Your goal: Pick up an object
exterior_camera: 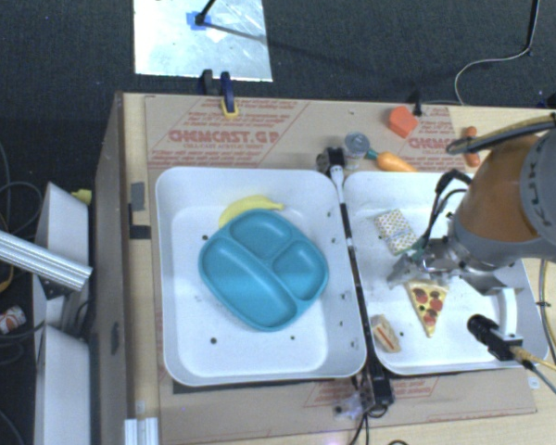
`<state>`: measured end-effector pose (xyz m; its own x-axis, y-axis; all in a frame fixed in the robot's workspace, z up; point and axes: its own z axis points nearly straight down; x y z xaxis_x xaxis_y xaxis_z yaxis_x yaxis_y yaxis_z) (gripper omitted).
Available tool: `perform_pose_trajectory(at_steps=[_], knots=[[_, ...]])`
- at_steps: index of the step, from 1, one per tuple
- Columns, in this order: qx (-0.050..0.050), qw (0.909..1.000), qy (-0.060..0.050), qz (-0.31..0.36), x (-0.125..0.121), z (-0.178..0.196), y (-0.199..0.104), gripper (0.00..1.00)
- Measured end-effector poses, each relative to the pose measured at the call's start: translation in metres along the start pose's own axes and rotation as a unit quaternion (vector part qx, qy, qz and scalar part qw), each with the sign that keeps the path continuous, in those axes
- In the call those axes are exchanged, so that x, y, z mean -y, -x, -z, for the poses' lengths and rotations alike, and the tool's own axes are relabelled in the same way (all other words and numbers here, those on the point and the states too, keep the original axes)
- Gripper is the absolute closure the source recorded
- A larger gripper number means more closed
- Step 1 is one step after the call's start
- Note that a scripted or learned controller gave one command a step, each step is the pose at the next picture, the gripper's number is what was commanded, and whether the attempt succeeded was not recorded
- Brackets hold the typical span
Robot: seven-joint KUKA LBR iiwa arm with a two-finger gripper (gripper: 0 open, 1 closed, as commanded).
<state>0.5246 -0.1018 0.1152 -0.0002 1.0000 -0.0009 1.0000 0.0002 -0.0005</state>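
Below, brown bench [259, 133] bears two white bins [190, 346]; dark floor [56, 54] around.

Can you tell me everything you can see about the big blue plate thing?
The blue tray is a divided plate that looks like smooth plastic, with rounded corners. Raised ridges split it into three compartments, and nothing lies in them. It lies flat, turned at a slant, near the middle of the left bin. A yellow thing pokes out from under its far edge, mostly hidden, so I cannot tell what it is. The gripper is over in the other bin, not touching the tray.
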Motion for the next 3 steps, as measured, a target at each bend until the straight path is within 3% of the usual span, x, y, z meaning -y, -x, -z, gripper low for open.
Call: perform_pose_trajectory(at_steps=[1, 2, 3], knots=[[0.0, 1.0, 0.001, 0.0, 0.038, -0.031, 0.027, 0.0], [-0.001, 1.0, 0.002, 0.001, 0.037, -0.02, 0.027, 1.0], [-0.001, 1.0, 0.002, 0.002, -0.012, 0.07, -0.064, 1.0]])
